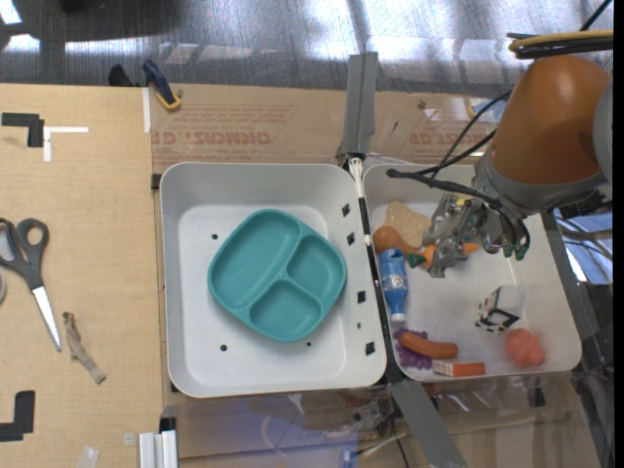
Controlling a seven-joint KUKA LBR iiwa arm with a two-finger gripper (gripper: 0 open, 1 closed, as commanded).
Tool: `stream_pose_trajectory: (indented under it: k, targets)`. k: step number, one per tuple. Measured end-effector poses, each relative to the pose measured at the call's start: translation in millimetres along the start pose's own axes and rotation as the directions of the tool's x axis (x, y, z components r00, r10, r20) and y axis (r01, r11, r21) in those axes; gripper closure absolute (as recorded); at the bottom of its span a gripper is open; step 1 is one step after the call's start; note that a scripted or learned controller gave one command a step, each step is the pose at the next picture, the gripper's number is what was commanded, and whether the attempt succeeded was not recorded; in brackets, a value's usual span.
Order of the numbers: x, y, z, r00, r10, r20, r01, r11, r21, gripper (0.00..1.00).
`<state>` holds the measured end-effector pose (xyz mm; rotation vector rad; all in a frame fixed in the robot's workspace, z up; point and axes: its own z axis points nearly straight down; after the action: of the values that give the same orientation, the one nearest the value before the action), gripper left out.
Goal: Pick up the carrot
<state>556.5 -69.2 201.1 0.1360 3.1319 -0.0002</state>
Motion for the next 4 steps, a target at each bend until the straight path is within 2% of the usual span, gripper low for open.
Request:
stream_pose_trajectory:
  k: [1,2,3,4]
  targets:
    - [2.0,-27.1,-106.6,0.997,0.077,-0.002,-0.077,0.997,0.001,1.0]
    - [20.5,-124.3,-145.8,0.905,0.425,-0.002,-0.425,0.905,0.003,1.0]
    - [61.8,-159.3,-291.4,0.966,0.257,-0.003,-0.257,0.966,0.003,1.0]
    - [61.9,-158.7,-245.0,1.0,0.002,-0.005,-0.002,1.0,0.001,1.0]
